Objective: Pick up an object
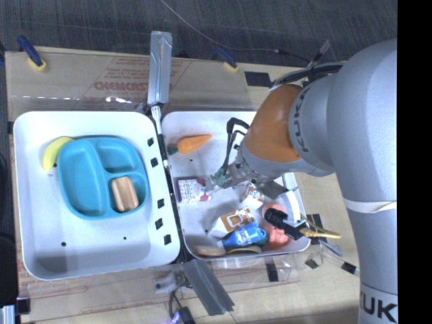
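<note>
Arm [317, 120] over right bin [202, 123] | carrot [193, 142] beside packet [190, 189]

Dark ribbed floor [81, 12]; cardboard-topped bench [202, 73]

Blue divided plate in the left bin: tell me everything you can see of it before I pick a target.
The blue divided plate looks like smooth plastic, rounded at the corners, with raised ridges splitting it into compartments. It lies flat, right side up, in the upper half of the left bin. A tan bread-like block sits in its lower right compartment. A yellow banana lies against its upper left rim, partly tucked behind it. The gripper is over the other bin, well away.
</note>
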You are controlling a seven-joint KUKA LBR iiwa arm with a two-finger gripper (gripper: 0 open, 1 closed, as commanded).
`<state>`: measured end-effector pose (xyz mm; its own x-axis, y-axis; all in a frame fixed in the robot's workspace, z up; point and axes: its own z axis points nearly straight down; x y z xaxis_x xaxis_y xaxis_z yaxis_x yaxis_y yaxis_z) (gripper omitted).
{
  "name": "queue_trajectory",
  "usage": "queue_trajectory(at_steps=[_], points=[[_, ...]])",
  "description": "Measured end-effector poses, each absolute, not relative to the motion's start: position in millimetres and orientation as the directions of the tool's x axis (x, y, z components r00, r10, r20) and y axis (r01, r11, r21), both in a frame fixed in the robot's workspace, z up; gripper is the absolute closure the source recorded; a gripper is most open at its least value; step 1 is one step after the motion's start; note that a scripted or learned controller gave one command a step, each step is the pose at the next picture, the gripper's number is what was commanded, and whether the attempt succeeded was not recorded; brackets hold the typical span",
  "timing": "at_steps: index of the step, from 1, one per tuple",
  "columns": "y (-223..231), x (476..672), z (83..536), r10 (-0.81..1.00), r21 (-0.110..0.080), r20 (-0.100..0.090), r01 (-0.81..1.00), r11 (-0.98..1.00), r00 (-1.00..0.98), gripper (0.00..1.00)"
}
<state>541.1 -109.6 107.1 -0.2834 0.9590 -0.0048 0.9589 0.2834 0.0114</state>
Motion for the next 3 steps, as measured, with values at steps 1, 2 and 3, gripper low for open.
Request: queue_trajectory(at_steps=[1, 2, 3], points=[[-83, 529.9, 194, 0.928, 0.003, -0.001, 0.928, 0.373, -0.373, 1.00], [-70, 539.4, 289, 0.959, 0.004, -0.002, 0.959, 0.284, -0.284, 1.00], [-105, 503.1, 164, 0.848, -0.006, 0.005, 0.848, 0.531, -0.531, 1.00]])
